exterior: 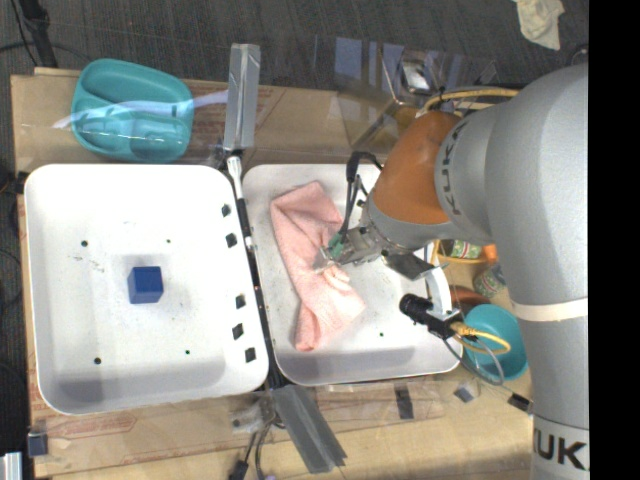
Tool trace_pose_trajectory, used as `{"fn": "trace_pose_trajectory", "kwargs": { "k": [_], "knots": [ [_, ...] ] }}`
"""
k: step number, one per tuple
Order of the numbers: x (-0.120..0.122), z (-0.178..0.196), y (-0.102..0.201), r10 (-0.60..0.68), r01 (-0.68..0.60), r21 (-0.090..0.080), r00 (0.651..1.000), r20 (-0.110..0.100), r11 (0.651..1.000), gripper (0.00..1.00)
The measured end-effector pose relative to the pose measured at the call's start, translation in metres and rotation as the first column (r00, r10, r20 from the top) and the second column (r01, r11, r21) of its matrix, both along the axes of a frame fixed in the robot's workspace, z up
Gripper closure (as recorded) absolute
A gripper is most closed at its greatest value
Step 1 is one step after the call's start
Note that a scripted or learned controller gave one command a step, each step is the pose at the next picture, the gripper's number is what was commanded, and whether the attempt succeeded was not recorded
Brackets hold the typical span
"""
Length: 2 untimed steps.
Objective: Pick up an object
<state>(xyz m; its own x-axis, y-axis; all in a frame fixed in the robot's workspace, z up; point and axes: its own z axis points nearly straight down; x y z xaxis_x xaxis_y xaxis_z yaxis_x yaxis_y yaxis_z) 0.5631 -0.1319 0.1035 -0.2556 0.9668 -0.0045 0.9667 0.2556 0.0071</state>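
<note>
**Gripper down on the pink cloth in the right bin**

The grey arm (530, 218) reached in over the right bin (300, 368), its orange band (420, 173) above the bin's far right corner. The gripper (343, 249) sat low at the right edge of a crumpled pink cloth (312, 263), touching it; how far the claw stood open, and whether any cloth was between the fingers, could not be told from above. The cloth lay lengthwise along the left half of that bin, from near its far edge to near its front edge. In the left bin (60, 268), a small blue cube (146, 283) sat alone near the middle. A teal scoop (132, 109) rested on the bench beyond the left bin's far edge.
</note>
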Motion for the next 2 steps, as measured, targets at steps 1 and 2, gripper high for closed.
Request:
{"fn": "trace_pose_trajectory", "kwargs": {
  "k": [1, 2],
  "knots": [
    [0.0, 0.0, 0.0, 0.0, 0.0, -0.001, 1.0, 0.0, 1.0, 0.0],
    [0.014, -0.011, 0.001, 0.045, -0.045, 0.0, 0.999, -0.002, 0.999, 0.0]
  ]
}}
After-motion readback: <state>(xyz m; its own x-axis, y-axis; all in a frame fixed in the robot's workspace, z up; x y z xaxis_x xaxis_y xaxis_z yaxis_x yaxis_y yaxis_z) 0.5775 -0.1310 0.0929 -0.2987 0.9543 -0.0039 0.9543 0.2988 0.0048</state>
